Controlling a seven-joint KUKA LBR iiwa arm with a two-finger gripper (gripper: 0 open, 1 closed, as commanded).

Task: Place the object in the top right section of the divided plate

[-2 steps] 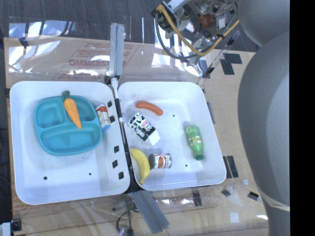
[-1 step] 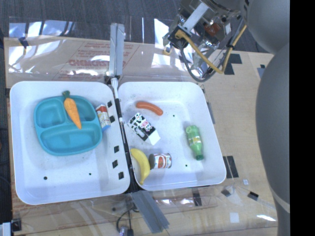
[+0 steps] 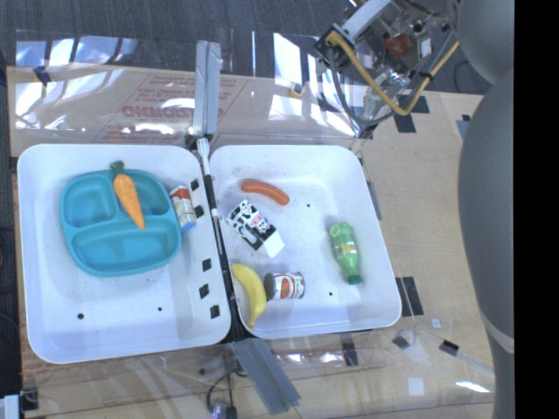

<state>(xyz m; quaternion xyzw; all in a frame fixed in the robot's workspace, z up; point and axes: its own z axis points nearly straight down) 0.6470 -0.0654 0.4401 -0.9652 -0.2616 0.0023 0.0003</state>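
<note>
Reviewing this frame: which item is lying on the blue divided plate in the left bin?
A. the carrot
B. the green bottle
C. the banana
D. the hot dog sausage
A. The carrot lies on the blue divided plate in the left bin, over the ridge between its upper sections, while the banana, sausage and green bottle all lie in the right bin.

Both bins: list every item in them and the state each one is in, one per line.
Carrot: lying on the blue plate, across its top right section.
Small can: lying against the plate's right edge.
Sausage: lying flat.
Cow-print carton: on its side.
Green bottle: on its side.
Banana: lying flat.
Red can: on its side.
</note>
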